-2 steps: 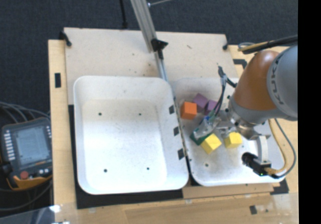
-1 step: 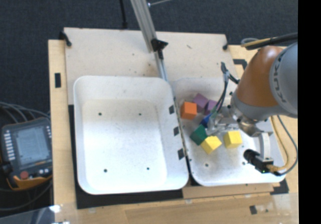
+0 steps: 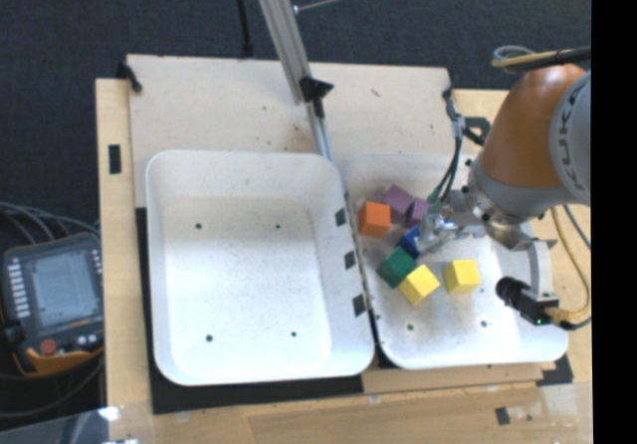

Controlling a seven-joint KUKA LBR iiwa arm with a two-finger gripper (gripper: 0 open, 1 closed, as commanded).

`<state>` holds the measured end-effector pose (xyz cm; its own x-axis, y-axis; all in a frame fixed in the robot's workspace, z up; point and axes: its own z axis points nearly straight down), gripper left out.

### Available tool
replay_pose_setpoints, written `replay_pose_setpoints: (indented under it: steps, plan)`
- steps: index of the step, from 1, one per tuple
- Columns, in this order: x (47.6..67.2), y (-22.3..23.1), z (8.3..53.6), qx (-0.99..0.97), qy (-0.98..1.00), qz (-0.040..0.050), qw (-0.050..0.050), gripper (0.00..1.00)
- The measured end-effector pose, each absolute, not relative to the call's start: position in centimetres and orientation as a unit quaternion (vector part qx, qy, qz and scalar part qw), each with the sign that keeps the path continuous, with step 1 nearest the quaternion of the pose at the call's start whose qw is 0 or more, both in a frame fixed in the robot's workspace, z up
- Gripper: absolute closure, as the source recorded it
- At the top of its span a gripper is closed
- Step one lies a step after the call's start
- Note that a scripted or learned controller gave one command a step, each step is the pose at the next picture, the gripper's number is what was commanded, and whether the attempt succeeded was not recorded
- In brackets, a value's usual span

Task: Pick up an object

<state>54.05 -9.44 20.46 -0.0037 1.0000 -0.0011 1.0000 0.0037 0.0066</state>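
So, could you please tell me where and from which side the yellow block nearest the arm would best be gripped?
Probably from straight above, closing on two opposite flat side faces of the yellow block. It lies flat on the right bin's floor, apart from the other yellow block, with bare floor at its near and right sides. The hand sits just up-left of it, above the cluster.

Arm (image 3: 528, 148) reaches in from right, wrist bent down, hand (image 3: 430, 230) lowered.

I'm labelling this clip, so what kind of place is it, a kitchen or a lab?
Most likely a robotics lab. A grey and orange arm reaches over two shallow white bins, small coloured blocks lie in the right one, and a teach pendant sits beside the bench.
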Motion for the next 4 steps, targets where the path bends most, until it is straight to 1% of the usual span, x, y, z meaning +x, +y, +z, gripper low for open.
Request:
replay_pose_setpoints:
  steps: [1, 2, 4]
  plan:
    - [54.1, -9.5, 21.3, 0.706, 0.708, 0.0007, 0.001, 1.0]
    - [53.4, -5.3, 21.1, 0.705, 0.709, 0.0004, 0.0, 1.0]
    - [53.3, 5.3, 23.3, 0.704, 0.71, 0.0015, 0.0, 1.0]
